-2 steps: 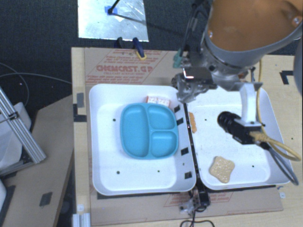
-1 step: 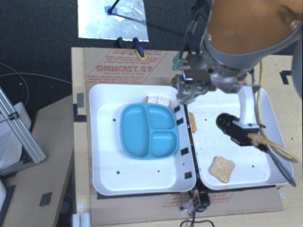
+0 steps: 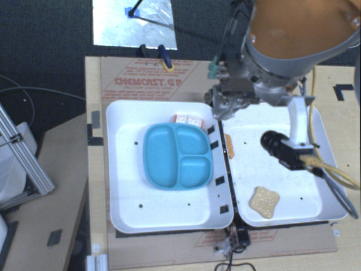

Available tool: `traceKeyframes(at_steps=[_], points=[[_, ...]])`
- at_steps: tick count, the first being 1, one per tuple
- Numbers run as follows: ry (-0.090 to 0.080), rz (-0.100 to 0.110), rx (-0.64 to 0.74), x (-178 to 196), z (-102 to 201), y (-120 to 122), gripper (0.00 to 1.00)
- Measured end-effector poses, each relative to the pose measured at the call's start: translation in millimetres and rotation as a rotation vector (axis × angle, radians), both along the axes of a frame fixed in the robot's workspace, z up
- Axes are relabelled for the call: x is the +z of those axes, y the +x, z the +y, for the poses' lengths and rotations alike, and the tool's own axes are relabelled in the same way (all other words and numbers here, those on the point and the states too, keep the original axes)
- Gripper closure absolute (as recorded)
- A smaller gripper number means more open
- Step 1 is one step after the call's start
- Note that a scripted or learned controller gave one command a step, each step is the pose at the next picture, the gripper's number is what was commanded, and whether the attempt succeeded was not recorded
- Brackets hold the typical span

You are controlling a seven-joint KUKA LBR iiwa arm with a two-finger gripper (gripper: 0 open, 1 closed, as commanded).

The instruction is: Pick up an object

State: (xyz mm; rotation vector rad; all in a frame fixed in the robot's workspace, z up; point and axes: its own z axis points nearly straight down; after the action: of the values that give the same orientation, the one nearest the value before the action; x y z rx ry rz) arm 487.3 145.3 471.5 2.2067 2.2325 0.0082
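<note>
A blue divided plate (image 3: 178,156) lies in the left bin (image 3: 130,208). A small white and red packet (image 3: 188,120) sits just behind the plate. In the right bin (image 3: 307,205) a tan, biscuit-like piece (image 3: 264,201) lies near the front. A thin orange strip (image 3: 229,145) rests against that bin's left wall. My gripper (image 3: 224,110) hangs over the far left corner of the right bin, above the divider and behind the orange strip. The wrist hides its fingertips.
Brown printed cardboard (image 3: 148,82) lies under and behind the bins. A shiny metal sheet (image 3: 134,16) lies on the floor at the back. A blue and yellow clamp (image 3: 164,58) stands at the cardboard's far edge. An aluminium frame (image 3: 20,151) stands at the left.
</note>
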Motion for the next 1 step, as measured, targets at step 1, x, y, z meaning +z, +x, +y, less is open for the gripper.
traceKeyframes(at_steps=[1], points=[[-0.005,0.014,-0.005,-110.2,21.2,-1.6,1.0]])
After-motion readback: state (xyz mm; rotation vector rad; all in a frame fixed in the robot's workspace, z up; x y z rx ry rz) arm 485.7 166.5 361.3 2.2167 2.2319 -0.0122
